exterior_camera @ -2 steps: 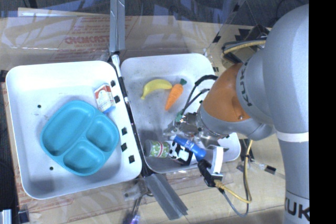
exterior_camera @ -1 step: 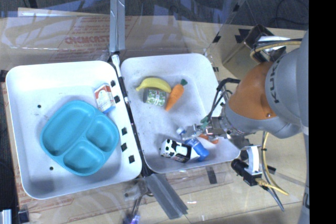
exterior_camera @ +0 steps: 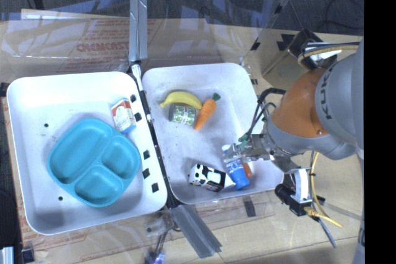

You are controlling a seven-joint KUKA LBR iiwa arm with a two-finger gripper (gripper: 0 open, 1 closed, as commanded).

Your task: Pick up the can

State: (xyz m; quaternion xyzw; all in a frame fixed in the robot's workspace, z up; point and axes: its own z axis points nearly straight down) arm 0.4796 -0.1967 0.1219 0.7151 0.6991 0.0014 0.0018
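The can (exterior_camera: 182,114), small with a green label, lies on its side in the right bin (exterior_camera: 185,74), just below a yellow banana (exterior_camera: 181,99) and left of an orange carrot (exterior_camera: 206,112). My gripper (exterior_camera: 239,154) is low over the near right part of that bin, well to the right of and nearer than the can. Directly under it lies a blue and white bottle with an orange end (exterior_camera: 238,174). Nothing of the can is touched by the gripper.
A black and white cow toy (exterior_camera: 207,177) lies by the right bin's front wall, next to the blue bottle. The left bin (exterior_camera: 37,207) holds a blue divided plate (exterior_camera: 93,162) and a small red and white carton (exterior_camera: 122,115) near the divider.
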